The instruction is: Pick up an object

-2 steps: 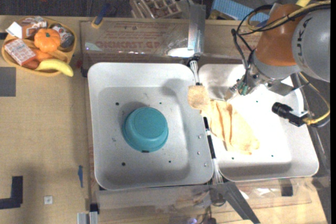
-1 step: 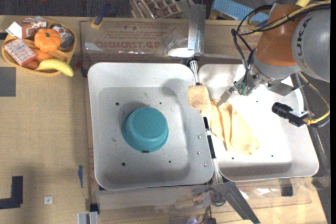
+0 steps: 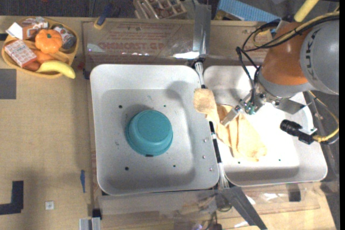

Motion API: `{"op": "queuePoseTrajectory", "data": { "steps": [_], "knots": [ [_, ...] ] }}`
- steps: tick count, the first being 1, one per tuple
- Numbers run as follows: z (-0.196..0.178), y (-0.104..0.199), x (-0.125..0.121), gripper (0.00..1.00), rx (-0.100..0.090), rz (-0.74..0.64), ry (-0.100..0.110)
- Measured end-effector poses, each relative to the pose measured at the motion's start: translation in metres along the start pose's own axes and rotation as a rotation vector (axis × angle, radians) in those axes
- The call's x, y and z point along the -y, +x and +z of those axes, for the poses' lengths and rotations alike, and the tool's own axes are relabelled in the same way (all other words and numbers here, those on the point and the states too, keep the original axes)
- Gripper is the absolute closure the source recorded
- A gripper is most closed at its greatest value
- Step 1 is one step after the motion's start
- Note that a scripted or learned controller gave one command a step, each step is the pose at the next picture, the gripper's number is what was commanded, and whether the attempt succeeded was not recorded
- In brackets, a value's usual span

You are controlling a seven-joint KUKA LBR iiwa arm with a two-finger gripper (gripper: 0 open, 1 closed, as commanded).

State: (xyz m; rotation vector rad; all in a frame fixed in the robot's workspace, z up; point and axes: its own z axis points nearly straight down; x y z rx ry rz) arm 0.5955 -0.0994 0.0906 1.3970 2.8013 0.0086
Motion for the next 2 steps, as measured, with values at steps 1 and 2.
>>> {"op": "queuePoseTrajectory", "data": {
  "steps": [1,2],
  "knots": [
    [-0.011,-0.002,-0.001,1.00,0.002,0.003,-0.005],
    [-0.095,-0.012,-0.052,1.00,-0.003,0.215,0.008]
  ]
}}
